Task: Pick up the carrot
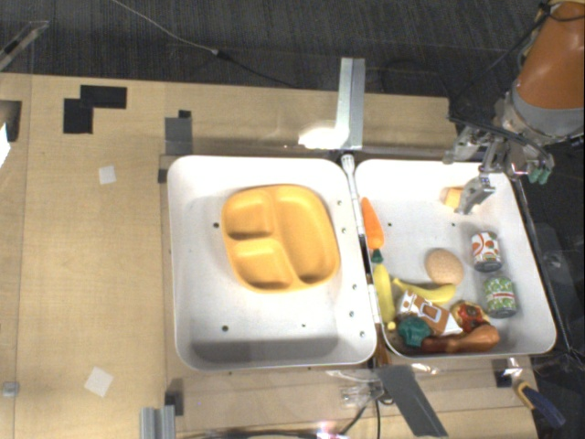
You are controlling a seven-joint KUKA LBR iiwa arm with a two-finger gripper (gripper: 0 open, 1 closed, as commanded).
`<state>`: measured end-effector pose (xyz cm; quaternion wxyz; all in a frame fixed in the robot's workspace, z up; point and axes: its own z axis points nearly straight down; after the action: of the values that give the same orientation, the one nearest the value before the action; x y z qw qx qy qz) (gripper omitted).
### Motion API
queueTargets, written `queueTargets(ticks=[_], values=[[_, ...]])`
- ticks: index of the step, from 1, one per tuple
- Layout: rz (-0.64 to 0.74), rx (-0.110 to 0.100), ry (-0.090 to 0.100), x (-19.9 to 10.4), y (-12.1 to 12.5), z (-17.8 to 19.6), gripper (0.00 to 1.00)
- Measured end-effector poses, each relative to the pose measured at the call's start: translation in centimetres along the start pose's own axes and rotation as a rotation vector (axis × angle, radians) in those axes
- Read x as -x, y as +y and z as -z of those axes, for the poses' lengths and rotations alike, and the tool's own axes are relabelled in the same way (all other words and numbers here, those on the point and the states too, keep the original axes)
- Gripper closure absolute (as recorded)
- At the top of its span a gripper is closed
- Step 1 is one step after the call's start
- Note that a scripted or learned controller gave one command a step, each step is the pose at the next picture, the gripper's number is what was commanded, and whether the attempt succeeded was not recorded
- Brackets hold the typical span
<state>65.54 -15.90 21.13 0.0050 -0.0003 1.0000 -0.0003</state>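
Low in frame, a heap of toy food (439, 323) fills the right bin's bottom corner. Slim orange carrot w/ green top (370, 227) lies along that white bin's (539, 337) left wall, centre frame; prob. light, stiff, slick; grip mid-body, across width. Gripper (477, 190), upper right, well apart from carrot; how far open, can't tell.

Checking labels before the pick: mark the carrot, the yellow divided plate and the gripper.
carrot (370, 223): camera view, middle of its orange body.
yellow divided plate (315, 210): camera view, right rim.
gripper (474, 195): camera view, between its fingertips.
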Motion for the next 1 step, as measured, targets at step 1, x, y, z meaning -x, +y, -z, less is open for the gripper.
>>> queueTargets(ticks=[1], values=[[-0.109,0.003,0.004,-1.58,6.97,-11.82,0.00]])
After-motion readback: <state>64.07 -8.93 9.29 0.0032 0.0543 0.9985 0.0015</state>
